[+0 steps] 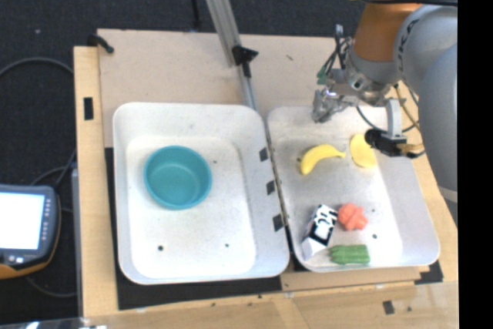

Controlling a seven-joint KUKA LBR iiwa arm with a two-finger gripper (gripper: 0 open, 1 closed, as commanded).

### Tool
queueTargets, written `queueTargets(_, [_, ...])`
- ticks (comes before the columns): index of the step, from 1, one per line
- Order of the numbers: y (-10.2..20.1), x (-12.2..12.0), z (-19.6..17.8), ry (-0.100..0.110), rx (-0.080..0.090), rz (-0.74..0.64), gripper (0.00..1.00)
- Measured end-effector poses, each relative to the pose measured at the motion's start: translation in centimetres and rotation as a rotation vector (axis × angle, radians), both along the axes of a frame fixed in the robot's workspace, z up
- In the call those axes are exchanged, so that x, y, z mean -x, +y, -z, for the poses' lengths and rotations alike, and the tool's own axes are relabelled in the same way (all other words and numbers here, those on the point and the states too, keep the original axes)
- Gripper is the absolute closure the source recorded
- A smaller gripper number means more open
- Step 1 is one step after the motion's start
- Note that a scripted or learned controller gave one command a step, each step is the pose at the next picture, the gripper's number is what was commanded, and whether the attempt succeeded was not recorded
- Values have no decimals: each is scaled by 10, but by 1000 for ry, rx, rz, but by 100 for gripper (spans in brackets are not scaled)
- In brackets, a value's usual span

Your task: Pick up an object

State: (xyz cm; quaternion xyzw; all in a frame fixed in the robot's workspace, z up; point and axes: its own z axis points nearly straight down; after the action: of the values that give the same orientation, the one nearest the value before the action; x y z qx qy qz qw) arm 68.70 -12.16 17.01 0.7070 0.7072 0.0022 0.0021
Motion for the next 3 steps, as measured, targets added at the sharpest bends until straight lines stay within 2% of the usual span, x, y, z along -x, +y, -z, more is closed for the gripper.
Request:
queueTargets(1, [-3, 1, -65, -2, 1, 1, 100])
queueTargets(2, [-3, 0, -74, 3, -1, -1, 100])
queueTargets(3, [58, 2, -69, 6, -1, -7, 100])
